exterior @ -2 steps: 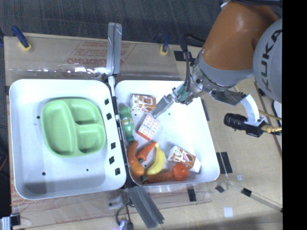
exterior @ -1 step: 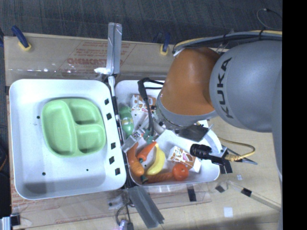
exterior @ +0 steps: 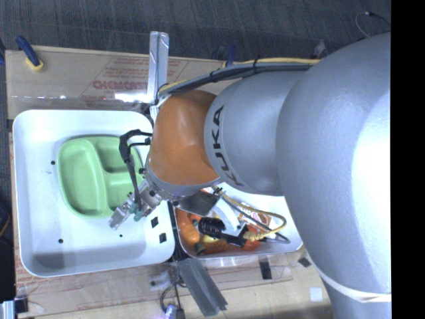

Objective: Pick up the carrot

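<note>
- The arm (exterior: 319, 125) has a smooth grey shell with a soft satin sheen, like painted metal or hard plastic.
- Its orange band (exterior: 180, 141) is smooth and slightly glossy.
- The hand (exterior: 126, 212) looks like bare, dull metal with small dark parts.
- The left bin (exterior: 33, 178) is smooth white plastic with a faint shine along its rim.
- The green tray (exterior: 83, 178) in it is matt, moulded plastic.
- The desk (exterior: 80, 78) looks like pale, unvarnished board, matt, with red print.
- The black cables (exterior: 129, 145) look rubbery and smooth.
- The floor (exterior: 199, 12) at the far side is dark, rough, ribbed carpet.
- The carrot (exterior: 191, 233) in the right bin has a dull orange skin.
</note>
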Robot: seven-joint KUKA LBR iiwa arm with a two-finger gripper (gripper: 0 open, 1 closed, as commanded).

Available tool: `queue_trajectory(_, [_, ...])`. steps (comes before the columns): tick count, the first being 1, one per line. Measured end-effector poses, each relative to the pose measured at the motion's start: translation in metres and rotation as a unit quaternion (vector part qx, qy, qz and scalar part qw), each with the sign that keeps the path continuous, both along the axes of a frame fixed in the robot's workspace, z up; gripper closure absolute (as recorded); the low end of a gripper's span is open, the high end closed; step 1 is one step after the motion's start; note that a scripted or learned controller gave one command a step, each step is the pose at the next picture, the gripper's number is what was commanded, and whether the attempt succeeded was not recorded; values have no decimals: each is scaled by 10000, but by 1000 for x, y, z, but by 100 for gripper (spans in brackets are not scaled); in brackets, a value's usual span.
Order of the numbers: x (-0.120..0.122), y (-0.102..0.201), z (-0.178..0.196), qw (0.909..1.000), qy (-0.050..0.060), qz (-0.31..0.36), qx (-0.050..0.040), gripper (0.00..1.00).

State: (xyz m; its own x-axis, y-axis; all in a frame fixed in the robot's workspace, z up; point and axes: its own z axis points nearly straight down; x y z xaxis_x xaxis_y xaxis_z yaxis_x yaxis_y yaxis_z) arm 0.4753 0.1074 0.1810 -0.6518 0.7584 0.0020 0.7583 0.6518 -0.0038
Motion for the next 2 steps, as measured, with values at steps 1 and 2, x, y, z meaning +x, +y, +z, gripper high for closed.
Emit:
queue_trajectory(1, [56,51,-77,9998,-88,-172,8,0])
queue_trajectory(2, [83,66,-40,9985,-15,545,3,0])
